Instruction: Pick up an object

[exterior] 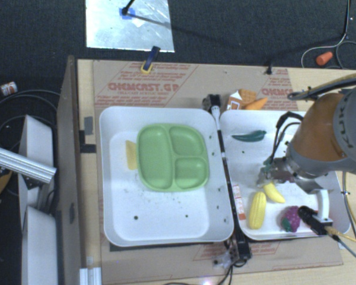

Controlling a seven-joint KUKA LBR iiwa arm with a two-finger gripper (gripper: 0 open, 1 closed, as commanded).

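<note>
While the gripper (272, 174) hangs low in the right bin (244, 153), a small yellow banana (273, 193) lies just under and beside it, toward the near edge. The banana's long side slants from upper left to lower right, and a yellow corn cob (257, 210) sits just next to it. I cannot tell if the gripper is open or closed, because it is too small and dark to see.

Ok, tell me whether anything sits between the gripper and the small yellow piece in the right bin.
Nothing visible does. The gripper is just above the small yellow piece in the right bin. The corn cob and purple grapes lie off to either side.
</note>
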